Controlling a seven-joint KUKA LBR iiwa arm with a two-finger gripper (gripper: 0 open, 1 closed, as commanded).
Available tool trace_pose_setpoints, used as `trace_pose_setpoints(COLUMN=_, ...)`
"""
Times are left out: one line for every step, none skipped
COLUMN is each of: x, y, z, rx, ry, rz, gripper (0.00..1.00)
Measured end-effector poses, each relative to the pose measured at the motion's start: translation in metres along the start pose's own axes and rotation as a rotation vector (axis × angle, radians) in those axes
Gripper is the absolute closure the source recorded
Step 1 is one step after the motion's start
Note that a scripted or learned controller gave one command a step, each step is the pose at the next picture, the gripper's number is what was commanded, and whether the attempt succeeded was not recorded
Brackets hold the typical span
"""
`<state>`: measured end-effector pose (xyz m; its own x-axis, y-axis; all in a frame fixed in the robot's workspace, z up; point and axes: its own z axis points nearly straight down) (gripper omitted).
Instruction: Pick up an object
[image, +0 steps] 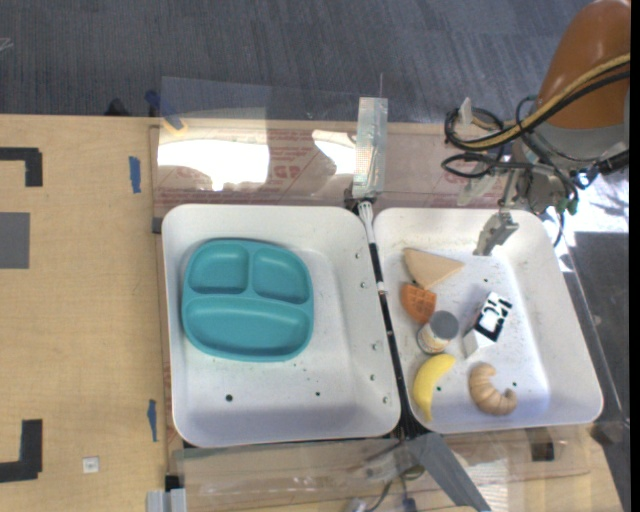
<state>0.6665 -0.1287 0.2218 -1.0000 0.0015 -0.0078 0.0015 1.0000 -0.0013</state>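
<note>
From the overhead camera, the gripper hangs over the back of the right bin, near its rear wall; whether it is apart or closed I cannot tell; nothing sits in it. Below it lie a tan wedge, an orange piece, a grey cylinder, a black-and-white block, a banana and a croissant; the left bin holds a teal divided plate.
</note>
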Motion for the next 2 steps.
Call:
trace_pose_setpoints(x=0.019, y=0.001, z=0.119, rx=0.001, ry=-0.010, rz=-0.415, gripper=0.00)
trace_pose_setpoints(x=0.014, y=0.002, z=0.102, rx=0.006, ry=-0.026, rz=-0.415, gripper=1.00)
